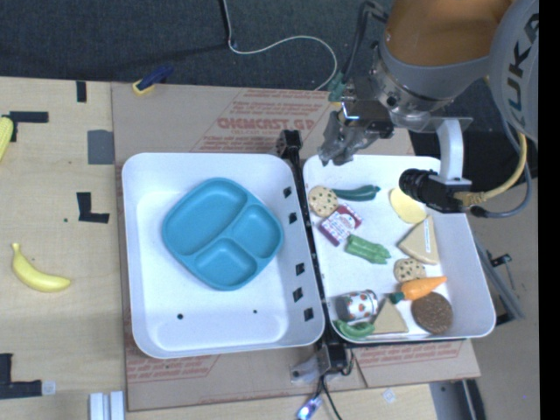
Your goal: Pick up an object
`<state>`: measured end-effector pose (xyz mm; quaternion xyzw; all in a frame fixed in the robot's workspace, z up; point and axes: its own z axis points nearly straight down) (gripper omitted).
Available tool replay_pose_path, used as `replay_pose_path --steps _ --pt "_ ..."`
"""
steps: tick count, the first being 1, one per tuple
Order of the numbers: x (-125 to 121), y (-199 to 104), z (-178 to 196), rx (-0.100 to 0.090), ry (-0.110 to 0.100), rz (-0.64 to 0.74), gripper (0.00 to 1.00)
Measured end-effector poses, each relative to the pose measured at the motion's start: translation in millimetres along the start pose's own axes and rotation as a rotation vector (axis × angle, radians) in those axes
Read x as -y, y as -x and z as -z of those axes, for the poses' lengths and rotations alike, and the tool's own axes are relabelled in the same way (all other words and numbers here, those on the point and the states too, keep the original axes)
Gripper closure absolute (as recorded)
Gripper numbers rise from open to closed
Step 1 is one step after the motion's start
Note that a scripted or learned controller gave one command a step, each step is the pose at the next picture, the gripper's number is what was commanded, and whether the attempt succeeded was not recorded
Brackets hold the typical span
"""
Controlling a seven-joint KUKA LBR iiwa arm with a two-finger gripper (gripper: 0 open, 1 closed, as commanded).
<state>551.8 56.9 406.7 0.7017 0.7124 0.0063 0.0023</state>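
Observation:
My gripper hangs over the top left corner of the right bin, its fingertips close together with nothing visible between them. Just below it lie a chocolate-chip cookie and a dark green pepper. Further down are a red packet, a green bean pod, a yellow round piece, a cheese wedge, a second cookie, a carrot, a brown patty and a small can.
The left bin holds a blue divided plate. A yellow banana lies on the bench at far left. A black camera mount juts over the right bin's upper edge. A white cable runs behind the bins.

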Motion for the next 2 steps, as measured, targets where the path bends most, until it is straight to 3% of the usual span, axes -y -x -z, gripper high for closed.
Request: replay_pose_path --steps 1,2 --pt "64.1 -5.3 -12.9 0.005 -0.016 -0.012 1.0" --pt "61.7 -4.9 -3.0 0.007 -0.015 -0.012 1.0"
